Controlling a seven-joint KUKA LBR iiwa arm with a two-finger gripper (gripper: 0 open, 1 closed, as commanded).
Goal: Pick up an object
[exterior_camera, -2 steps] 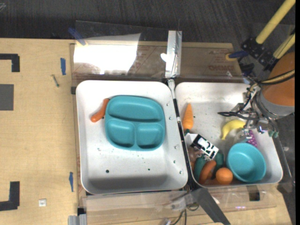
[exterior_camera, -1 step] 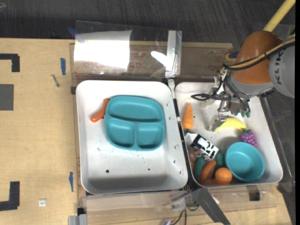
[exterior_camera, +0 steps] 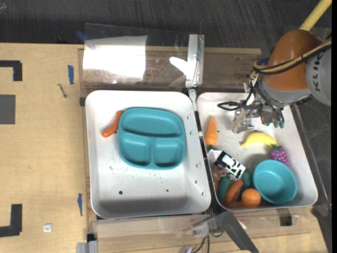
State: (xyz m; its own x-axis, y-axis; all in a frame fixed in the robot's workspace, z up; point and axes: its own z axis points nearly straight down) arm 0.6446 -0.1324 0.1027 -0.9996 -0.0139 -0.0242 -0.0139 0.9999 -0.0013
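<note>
So the pincer (exterior_camera: 247, 121) is hanging just above the curved yellow plastic banana (exterior_camera: 258, 139) in the right white bin (exterior_camera: 307, 157), can't tell how it's set, with a round teal bowl (exterior_camera: 274, 181) right below the banana.

Pale wooden bench (exterior_camera: 37, 157), dark floor (exterior_camera: 131, 4) beyond.

Banana (exterior_camera: 258, 139): yellow toy, curved, lying flat on floor of right bin (exterior_camera: 308, 157), just below gripper (exterior_camera: 246, 121), apart from fingertips. Grape bunch (exterior_camera: 279, 154): purple, just beyond banana, lower right of jaws. Carrot (exterior_camera: 211, 130): orange, lengthwise along bin's left wall, left of jaws. Teal bowl (exterior_camera: 274, 181): upright, well below jaws. Orange ball (exterior_camera: 251, 197) beside bowl.
</note>
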